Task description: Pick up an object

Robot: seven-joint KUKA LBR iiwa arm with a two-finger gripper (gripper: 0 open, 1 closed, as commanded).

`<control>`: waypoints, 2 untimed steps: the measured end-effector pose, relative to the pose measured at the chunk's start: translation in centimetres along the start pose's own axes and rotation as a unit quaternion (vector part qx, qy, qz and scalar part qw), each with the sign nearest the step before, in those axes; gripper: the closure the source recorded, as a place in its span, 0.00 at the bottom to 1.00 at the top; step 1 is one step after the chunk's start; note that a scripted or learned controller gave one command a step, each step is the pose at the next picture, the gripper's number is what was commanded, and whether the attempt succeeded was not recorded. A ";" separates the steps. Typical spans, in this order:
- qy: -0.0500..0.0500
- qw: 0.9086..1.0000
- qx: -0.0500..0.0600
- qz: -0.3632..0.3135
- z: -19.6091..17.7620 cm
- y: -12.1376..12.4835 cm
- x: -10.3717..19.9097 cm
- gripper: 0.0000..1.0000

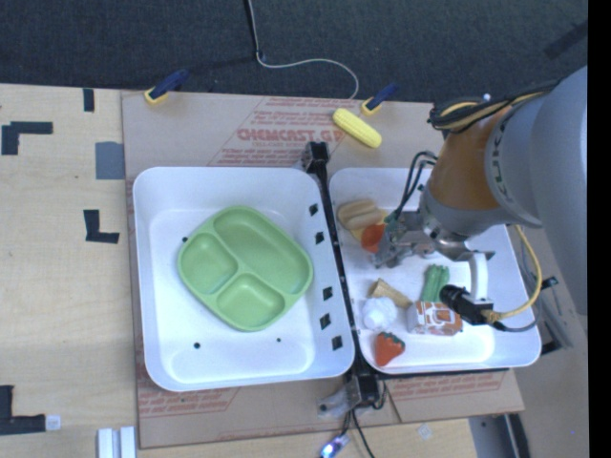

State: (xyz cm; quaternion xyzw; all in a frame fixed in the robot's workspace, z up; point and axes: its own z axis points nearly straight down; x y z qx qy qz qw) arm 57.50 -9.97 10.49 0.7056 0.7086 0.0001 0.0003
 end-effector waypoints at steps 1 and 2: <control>0.000 1.000 0.001 0.000 -0.9 0.0 0.0 1.00; 0.003 1.000 -0.003 -0.005 -8.4 1.4 11.1 1.00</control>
